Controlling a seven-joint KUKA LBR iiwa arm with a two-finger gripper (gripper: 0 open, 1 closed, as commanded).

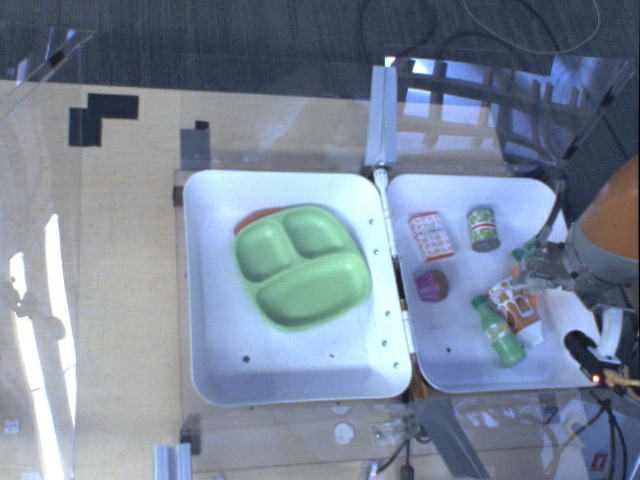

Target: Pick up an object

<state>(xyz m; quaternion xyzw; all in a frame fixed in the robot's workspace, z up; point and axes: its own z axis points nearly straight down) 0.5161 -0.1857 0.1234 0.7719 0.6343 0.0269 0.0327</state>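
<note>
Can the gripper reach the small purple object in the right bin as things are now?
Probably yes. The purple object lies alone on bare bin floor, apart from the red-and-white packet above it and the green bottle to its right. The gripper sits over the same bin, with nothing between them.

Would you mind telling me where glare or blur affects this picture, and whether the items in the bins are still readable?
In the camera view, bright glare streaks the bench at the left, and reflections cross the clear panel behind the right bin. The green plate is evenly lit, casting a soft shadow. The small can and green bottle look soft; their labels are unreadable.
</note>
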